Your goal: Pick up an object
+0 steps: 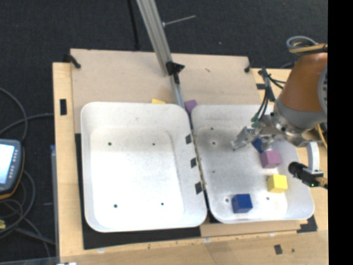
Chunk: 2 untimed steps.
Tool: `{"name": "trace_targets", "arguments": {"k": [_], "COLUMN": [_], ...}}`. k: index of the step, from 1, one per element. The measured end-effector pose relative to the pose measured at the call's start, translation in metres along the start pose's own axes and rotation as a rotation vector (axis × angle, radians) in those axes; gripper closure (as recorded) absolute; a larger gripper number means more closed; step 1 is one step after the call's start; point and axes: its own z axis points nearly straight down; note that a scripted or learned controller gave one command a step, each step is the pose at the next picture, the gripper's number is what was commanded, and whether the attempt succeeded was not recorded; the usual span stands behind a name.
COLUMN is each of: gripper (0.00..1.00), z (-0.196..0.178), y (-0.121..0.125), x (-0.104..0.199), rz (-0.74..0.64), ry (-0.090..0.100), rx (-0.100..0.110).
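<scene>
My gripper [241, 141] hangs over the upper middle of the right bin [220, 164], reaching in from the right below the grey and orange arm [302, 93]. A small dark blue piece [257, 145] lies right beside it on its right, partly covered by the wrist. A purple block [270, 158] sits just below that piece. Further down are a yellow block [277, 183] and a blue block [241, 202] near the bin's front edge.
The left bin [138, 164] lies beside the right one. A yellow piece [159, 101] and a purple piece [190, 105] rest on the bench behind the bins. A slanted metal rail [157, 32] rises from the back. Cables hang at the right.
</scene>
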Motion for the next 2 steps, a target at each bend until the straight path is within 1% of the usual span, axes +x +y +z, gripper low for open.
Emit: {"name": "trace_targets", "arguments": {"k": [1, 2], "gripper": [0.00, 0.00], "z": [0.055, 0.106], "y": [-0.075, -0.018], "x": [-0.020, -0.057], "rz": [0.002, -0.004], "ry": [0.001, -0.002], "rx": [0.011, -0.002]}}
